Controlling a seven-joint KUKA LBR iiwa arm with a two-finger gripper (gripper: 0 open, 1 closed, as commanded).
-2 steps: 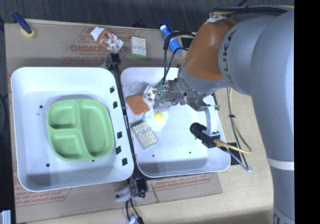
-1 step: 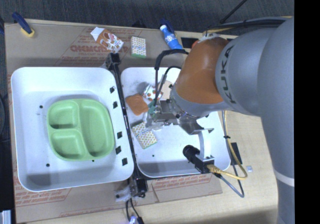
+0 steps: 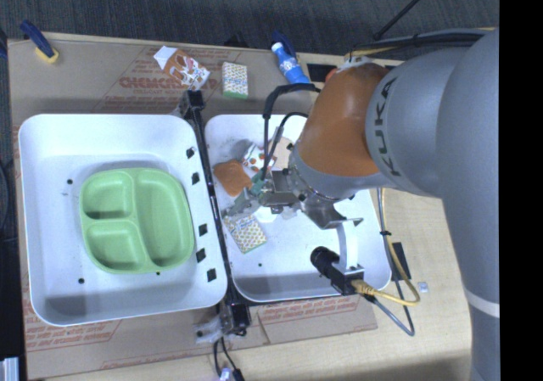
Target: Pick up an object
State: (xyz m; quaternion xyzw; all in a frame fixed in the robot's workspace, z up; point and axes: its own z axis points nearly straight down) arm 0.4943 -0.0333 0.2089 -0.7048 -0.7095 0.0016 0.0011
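You are looking at the grey arm (image 3: pixel 424 116) with its orange band (image 3: pixel 339 120) bent low over the right-hand shallow white bin (image 3: pixel 293 286), with the gripper (image 3: pixel 259 194) down near that bin's left wall, about halfway along it. From this slanted view you cannot tell whether anything sits between its tips, or how it is set.

Just beside the gripper lie the candidates for the pick. A rounded orange-brown lump (image 3: pixel 229 174) sits against the left wall toward the bin's far edge, touching or nearly touching the gripper. A small flat packet with a green checked pattern (image 3: pixel 248 233) lies on the bin floor just nearer the front edge. A pale crumpled wrapper (image 3: pixel 250 153) shows beyond the lump, partly hidden by the wrist.

The left-hand white bin (image 3: pixel 38 201) carries a pale green divided plastic tray (image 3: pixel 136 220) in its middle, well apart from the gripper.

My reading is that the arm is at the bottom of its reach, at the grasp itself. Your next move calls for confirming a firm closure on one item, then a straight lift clear of the bin wall and the cables (image 3: pixel 271 112) trailing near the wrist.
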